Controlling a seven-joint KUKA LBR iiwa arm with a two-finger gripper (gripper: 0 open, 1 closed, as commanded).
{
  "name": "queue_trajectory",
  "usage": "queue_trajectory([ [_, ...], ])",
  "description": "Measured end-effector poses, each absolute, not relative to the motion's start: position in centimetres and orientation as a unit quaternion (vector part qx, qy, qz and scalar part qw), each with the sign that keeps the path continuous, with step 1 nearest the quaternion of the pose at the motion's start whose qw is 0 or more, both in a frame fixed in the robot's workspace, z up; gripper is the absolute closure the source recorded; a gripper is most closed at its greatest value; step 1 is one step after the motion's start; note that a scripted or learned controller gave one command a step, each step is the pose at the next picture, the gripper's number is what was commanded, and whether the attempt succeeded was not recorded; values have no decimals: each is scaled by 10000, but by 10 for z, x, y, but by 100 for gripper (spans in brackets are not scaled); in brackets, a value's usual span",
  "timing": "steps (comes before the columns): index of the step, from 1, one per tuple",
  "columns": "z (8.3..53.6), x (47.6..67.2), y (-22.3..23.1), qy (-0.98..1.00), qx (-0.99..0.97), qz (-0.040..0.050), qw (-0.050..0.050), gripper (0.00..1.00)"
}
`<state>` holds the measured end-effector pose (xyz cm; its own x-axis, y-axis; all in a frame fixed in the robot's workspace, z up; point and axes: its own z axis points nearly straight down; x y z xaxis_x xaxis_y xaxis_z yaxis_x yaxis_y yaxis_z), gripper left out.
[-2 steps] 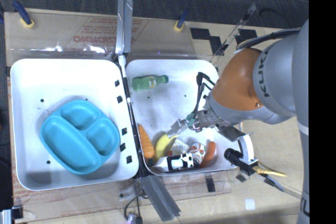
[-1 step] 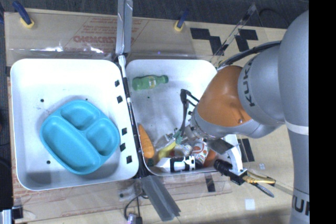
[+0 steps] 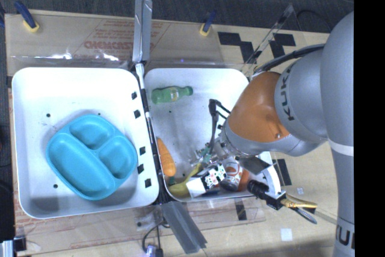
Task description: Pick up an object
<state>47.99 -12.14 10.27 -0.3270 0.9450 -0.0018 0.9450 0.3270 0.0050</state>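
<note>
Two bins sat side by side. Along the right bin's (image 3: 180, 78) near edge lay one crowded heap — a banana (image 3: 178, 188), a printed white carton (image 3: 207, 180), a carrot (image 3: 166, 156) at the left wall. The gripper (image 3: 207, 156) hung right over that heap; whether it was wide or closed, I couldn't tell. The carrot looked stiff, light — best pinched mid-length. Farther back, one green bottle (image 3: 171, 94), probably slick and prone to rolling. One blue divided tray (image 3: 91, 155) filled the left bin (image 3: 30, 87).

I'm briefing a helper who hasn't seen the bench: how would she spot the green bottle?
Look in the right-hand white bin, near its far wall. The green bottle lies there on its side, apart from the carrot and the clutter at the near edge, and it is the bin's sole green, translucent item.
</note>
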Motion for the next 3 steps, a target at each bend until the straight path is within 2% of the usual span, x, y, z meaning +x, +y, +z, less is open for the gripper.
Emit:
queue_trajectory([
  [1,192,543,-71,8000,6000,-2,-11,100],
  [2,192,543,-71,7998,6002,-4,-12,0],
  [3,91,535,-116,8210,5709,-6,-13,0],
])
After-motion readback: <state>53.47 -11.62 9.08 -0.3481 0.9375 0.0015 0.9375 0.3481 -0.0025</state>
